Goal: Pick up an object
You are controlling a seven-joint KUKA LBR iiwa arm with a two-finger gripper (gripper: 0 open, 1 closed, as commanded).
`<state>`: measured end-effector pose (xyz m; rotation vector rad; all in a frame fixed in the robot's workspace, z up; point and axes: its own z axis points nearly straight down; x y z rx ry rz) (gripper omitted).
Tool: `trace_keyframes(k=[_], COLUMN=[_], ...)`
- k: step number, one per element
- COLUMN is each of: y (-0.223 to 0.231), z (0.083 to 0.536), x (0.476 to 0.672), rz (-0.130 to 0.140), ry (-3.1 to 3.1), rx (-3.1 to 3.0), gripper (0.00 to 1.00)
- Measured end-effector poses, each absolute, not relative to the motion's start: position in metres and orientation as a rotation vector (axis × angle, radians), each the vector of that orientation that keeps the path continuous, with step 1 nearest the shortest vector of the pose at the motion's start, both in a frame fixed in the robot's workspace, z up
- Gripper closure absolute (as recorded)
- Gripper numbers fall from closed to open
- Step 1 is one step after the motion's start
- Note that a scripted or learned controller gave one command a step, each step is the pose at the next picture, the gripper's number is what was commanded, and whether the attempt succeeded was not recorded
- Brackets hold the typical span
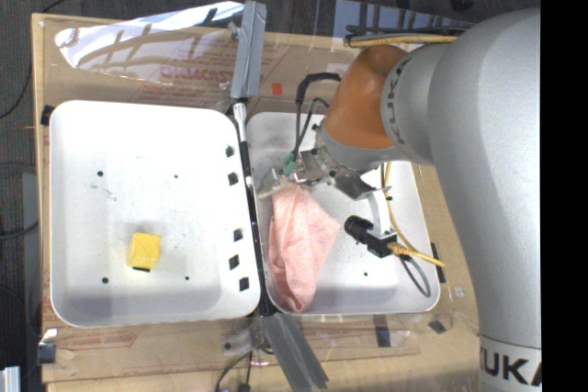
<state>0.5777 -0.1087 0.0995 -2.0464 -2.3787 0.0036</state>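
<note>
Two bins; gripper (296,172) w/ fingers at pink cloth (299,245) top, center-right; grip state can't tell, probably thin pinch, cloth may slip.

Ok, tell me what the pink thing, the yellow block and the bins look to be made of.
Pink thing: soft cloth, matte, judging by its folds and limp drape along the right bin's wall.
Yellow block: probably foam or sponge; dull surface, soft edges, though too small to be sure.
Bins, left bin and right bin: likely rigid plastic, smooth white with a slight sheen and rounded moulded corners.
</note>
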Motion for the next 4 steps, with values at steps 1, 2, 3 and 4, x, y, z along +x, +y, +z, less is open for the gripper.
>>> trace_keyframes(k=[1, 2, 3, 4], y=[-0.11, -0.109, -0.043, -0.051], z=[0.109, 0.092, 0.241, 0.23], x=[0.578, 0.627, 0.651, 0.613], rz=[0.006, 0.001, 0.003, 0.005], ry=[-2.381, -2.497, -2.21, -2.675], rx=[-2.042, -1.904, -2.231, -1.639], gripper=[1.0, 1.0, 1.0, 1.0])
